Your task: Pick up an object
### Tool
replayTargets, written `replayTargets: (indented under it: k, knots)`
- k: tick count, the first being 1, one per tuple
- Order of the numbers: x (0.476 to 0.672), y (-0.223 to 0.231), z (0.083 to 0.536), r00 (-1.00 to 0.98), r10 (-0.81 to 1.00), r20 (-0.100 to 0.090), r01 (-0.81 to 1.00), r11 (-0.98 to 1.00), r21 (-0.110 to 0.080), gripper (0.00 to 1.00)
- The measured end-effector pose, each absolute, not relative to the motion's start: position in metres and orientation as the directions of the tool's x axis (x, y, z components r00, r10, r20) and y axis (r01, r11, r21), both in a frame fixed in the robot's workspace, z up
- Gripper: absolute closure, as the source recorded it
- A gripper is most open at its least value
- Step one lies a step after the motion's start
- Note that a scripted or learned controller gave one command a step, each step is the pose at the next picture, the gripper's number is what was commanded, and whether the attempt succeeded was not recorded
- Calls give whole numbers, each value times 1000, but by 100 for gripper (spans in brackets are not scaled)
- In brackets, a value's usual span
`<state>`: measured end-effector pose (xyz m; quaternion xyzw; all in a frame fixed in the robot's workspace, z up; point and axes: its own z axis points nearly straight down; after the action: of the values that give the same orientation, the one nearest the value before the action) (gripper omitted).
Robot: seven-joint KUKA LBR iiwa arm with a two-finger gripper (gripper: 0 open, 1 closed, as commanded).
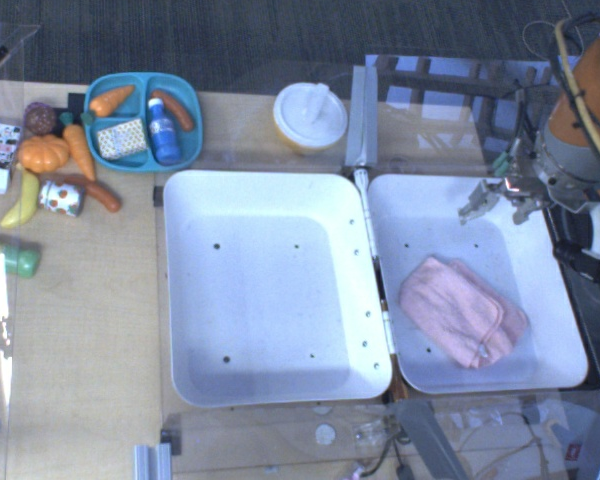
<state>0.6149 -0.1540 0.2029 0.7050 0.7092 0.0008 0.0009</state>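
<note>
**Arm poised over the right bin, pink cloth lying below**

From where I stand, the grey arm comes in from the right, its orange band showing near the edge of the bench. The gripper (498,204) hangs above the upper right part of the right bin (420,363); its two fingers are spread apart with nothing between them.

The pink cloth (464,311) lies crumpled on the floor of that same bin, toward its lower middle, apart from the gripper and not touched by it.

The left bin (185,368) sits just beside the right one, their edges meeting along the centre. Behind the bins a white lidded container (310,115) stands on the bench. Off to the far left a blue divided plate (190,98) holds toy food, with a toy banana (21,201) and a small pumpkin (42,154) scattered beside it.
</note>
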Motion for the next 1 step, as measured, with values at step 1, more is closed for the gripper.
replayTargets:
  k: [1]
  knots:
    - [580,-122,95,106,994,1,994,-106,4,0]
